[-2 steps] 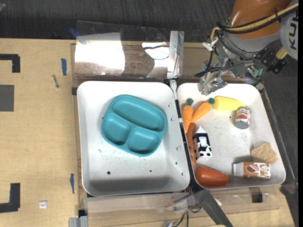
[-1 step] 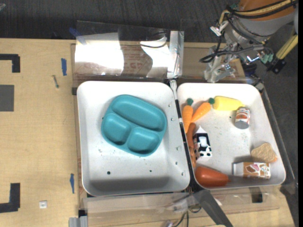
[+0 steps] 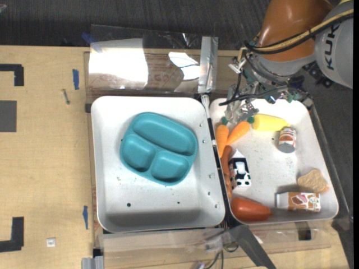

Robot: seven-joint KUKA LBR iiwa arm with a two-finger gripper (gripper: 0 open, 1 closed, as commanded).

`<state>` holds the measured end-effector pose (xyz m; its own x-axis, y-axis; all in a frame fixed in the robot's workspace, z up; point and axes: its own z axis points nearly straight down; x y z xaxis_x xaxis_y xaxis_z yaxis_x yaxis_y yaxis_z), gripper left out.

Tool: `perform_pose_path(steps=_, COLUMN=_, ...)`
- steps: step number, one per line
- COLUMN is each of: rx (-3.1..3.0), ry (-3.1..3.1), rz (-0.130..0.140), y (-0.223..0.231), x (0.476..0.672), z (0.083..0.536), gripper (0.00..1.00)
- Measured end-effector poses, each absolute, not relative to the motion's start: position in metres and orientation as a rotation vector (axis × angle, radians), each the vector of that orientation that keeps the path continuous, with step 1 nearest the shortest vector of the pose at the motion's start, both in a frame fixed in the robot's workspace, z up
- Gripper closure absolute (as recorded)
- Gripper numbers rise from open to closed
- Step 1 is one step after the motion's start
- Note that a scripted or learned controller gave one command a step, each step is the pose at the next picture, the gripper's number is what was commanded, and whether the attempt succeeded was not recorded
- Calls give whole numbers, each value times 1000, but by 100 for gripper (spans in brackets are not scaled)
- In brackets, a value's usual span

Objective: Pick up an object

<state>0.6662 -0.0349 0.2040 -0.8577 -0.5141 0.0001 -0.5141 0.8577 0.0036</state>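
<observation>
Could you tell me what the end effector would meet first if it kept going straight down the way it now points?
Most likely the carrot: the end effector hangs over the right bin's upper left corner, just above its top end. Depth is unclear, so the yellow object beside it is possible.

The right bin (image 3: 322, 150) is crowded along its edges — 2 carrots (image 3: 230, 134) and a cow-patterned carton (image 3: 240, 172) line the left wall, a red pepper (image 3: 251, 208) and a small box (image 3: 298, 201) the front, a cracker (image 3: 312, 180) the right. A can (image 3: 286, 139) and a yellow piece (image 3: 269, 122) stand near the back. The bin's middle floor lies bare. In the left bin (image 3: 106, 122) a teal divided plate (image 3: 159, 147) takes the centre — a bare margin runs round it.
</observation>
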Motion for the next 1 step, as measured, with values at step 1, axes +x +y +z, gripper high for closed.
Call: perform_pose_path(steps=1, rx=1088, ry=-2962, rz=7, y=-66, x=669, z=272, gripper=100)
